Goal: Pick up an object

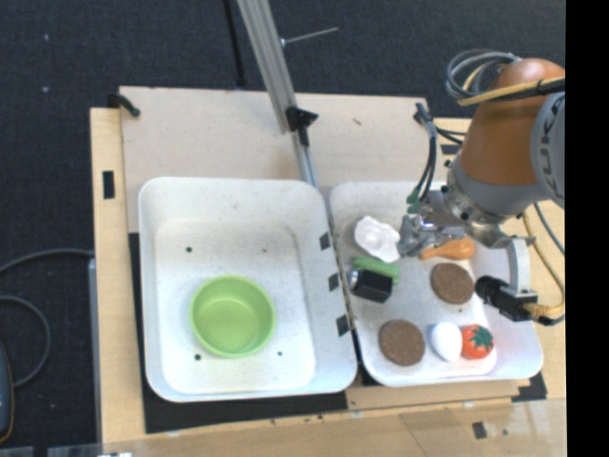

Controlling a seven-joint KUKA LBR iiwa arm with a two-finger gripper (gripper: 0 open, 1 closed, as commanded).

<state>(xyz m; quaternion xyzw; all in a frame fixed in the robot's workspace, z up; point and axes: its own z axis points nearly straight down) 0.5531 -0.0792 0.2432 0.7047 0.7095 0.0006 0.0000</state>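
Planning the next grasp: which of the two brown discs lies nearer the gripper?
The upper brown disc, just below the gripper beside the orange piece; the other brown disc lies lower, by the white egg.

One fixed cam above the surface [219,141], looking down at a slant; both bins [162,217] in frame, arm [509,150] entering from right.

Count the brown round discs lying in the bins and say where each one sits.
2, both in the right bin. One brown disc lies toward its right side, just under the gripper; the other brown disc lies near the front edge. The arm could hide more.
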